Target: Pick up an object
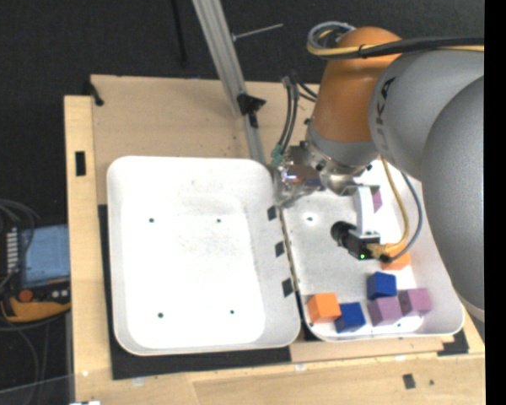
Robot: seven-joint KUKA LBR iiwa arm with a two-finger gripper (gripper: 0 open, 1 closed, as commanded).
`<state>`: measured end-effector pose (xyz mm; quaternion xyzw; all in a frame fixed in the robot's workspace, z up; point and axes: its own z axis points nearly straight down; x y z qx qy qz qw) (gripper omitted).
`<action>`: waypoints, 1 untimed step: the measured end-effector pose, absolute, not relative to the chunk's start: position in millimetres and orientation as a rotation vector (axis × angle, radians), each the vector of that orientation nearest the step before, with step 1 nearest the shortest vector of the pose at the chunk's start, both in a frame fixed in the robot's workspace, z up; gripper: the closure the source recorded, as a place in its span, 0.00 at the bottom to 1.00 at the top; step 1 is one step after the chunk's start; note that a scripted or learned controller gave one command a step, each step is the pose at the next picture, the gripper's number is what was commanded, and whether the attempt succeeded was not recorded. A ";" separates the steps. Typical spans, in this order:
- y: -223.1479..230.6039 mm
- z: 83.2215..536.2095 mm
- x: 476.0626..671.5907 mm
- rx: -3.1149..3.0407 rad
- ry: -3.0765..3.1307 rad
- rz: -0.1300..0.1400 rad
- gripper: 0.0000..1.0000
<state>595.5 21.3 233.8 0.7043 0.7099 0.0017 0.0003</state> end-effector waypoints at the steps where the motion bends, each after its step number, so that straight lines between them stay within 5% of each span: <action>1: 70.7 242.8 595.0 2.213 2.231 0.004 1.00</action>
